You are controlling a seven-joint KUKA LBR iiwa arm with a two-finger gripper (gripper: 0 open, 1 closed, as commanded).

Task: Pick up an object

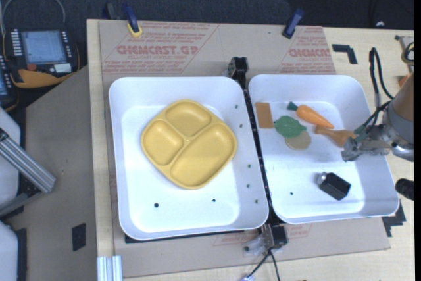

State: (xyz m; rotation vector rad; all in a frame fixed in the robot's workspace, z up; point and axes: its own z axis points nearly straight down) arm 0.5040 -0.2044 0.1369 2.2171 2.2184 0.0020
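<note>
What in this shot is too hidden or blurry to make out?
- Gripper, camera view: blurred and small, so open or shut is unclear.
- Arm: cut off by the right edge.
- Brown item by the carrot: its end is hidden by the gripper.

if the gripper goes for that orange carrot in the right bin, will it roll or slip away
The carrot looks rounded and tapered, so it would probably roll or pivot if nudged sideways. Its smooth, plastic-looking surface may slip between narrow fingers. It lies close to the green piece, which could shift with it.
</note>
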